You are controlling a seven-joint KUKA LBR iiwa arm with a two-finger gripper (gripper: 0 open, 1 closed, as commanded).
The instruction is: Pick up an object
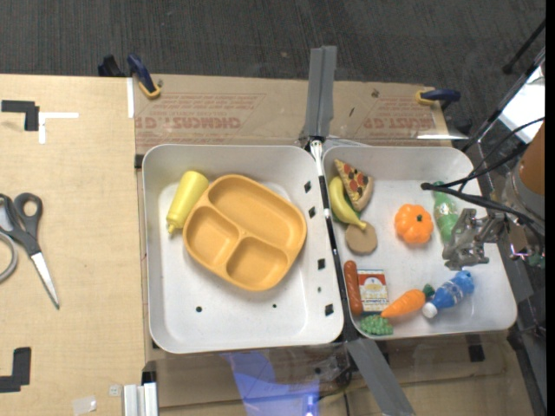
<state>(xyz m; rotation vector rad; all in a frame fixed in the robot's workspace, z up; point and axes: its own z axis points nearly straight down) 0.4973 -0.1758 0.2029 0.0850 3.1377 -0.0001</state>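
Over the right white bin (486, 170), metal end effector (466, 248), finger state impossible to tell, low beside blue plastic bottle (451, 291) and round orange pumpkin toy (414, 224); risk of closing between crowded toys, gripping nothing.

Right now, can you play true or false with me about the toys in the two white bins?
1. The yellow divided tray sits in the left bin. True.
2. The pumpkin is in the left bin. False: it is in the right bin.
3. The banana lies next to the pizza slice. True.
4. The claw is over the yellow tray. False: it is over the right bin, near the blue bottle.
5. The carrot is beside the blue bottle. True.
6. The scissors are inside a bin. False: they lie on the wooden bench at the left.
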